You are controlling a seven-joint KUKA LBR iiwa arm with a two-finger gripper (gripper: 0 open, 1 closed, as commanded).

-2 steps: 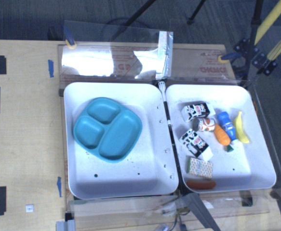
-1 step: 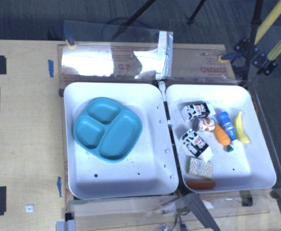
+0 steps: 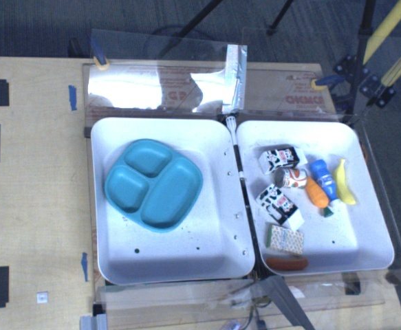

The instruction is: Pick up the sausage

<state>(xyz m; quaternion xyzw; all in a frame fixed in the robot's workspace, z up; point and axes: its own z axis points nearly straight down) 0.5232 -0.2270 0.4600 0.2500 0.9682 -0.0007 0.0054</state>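
The sausage (image 3: 286, 262) lies at the near edge of the right bin (image 3: 375, 243), a reddish-brown shape pressed low against the front wall, its long axis running left to right along that wall. Just behind it sits a small patterned packet (image 3: 287, 240), close enough that a descent from above has little room on that side; further back are two black-and-white cartons (image 3: 280, 159), a small can (image 3: 294, 178), a carrot (image 3: 316, 192), a blue bottle (image 3: 322, 177) and a banana (image 3: 344, 183). The left bin (image 3: 117, 253) carries a blue divided plate (image 3: 153, 183). How the pincer stands, spread or pressed together, cannot be told from this view, nor can the arm's pose (so nothing is gripping the sausage as things lie). My judgement: the pick has yet to begin, and the fingers would best straddle the sausage across its short width, front to back, with the bin wall the chief obstacle.
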